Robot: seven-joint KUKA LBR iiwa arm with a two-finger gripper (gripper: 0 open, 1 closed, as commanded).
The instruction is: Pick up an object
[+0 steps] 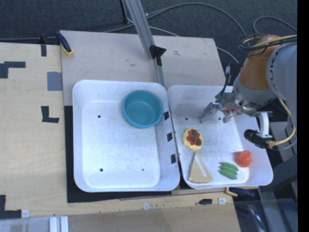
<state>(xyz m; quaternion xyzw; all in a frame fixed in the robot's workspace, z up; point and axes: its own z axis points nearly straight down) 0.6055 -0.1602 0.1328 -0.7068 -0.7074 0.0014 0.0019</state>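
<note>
Object candidates for the pick lie in the right bin (251,178), all of them toward its near half and none in the gripper's grasp. The gripper (216,114) hangs over the far half of that bin, its two fingers spread apart with nothing between them; one finger (207,113) points down and left, the other (226,117) sits closer to the wrist. Below it the bin floor is bare white with fine specks. The grey arm (282,74) enters from the right, with its orange band (256,71) just above the wrist and cables looping past it.

Nearest the gripper, in front of it and a little left, lies a small yellow pizza toy with red topping (193,138). Just in front of that, touching or almost touching it, rests a tan wedge-shaped slice (199,170) near the bin's front edge. To the right of the wedge is a green pea pod (228,170), and beside that, nearer the right wall, a red-orange tomato-like piece (244,158).

The left bin (91,144) stands alongside, touching the right one at the shared rim. A teal bowl (142,108) sits upright in its far right corner. A slanted metal pole (140,23) crosses the bench (29,129) behind the bins.
</note>
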